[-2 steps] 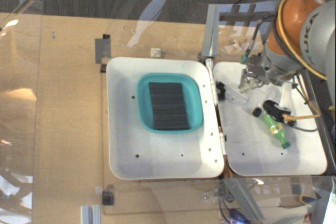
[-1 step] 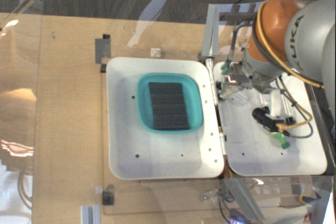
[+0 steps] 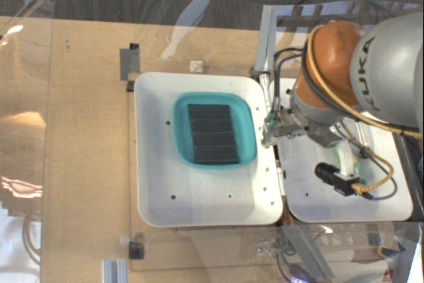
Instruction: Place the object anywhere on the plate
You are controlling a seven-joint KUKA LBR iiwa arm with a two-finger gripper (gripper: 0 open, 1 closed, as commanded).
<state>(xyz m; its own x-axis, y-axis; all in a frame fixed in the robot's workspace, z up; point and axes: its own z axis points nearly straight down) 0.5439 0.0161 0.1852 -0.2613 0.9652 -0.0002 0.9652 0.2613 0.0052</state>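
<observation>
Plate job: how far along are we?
Done: nothing visibly. The teal plate in the left bin carries only a dark ribbed slab; whether that is the object, I can't tell.
In hand: the arm hangs over the right bin, end effector near the divider between the bins, nothing seen in its grip.
Left: a confirmed grasp, carry and release on the plate.

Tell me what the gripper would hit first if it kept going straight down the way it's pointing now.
Probably the raised rims where the two bins meet: the gripper hangs over the seam between the left bin and the right bin. Depth is unclear, so it may land just inside either.
</observation>
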